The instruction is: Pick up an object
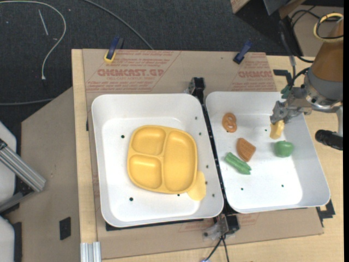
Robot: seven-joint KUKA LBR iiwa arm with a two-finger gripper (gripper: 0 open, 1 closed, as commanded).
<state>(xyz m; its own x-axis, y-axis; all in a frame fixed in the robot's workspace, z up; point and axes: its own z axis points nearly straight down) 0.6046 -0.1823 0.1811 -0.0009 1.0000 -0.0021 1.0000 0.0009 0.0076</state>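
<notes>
My gripper is over the back right of the right bin, shut on a small yellow piece that hangs upright from its fingertips just above the bin floor. A green rounded toy lies right below it. Farther left in the same bin are an orange-brown pretzel-like piece, an orange wedge and a green pod.
The left bin holds a yellow divided plate with a pale yellow piece at its lower right corner. A black ridge separates the bins. The arm's orange band rises at the right edge.
</notes>
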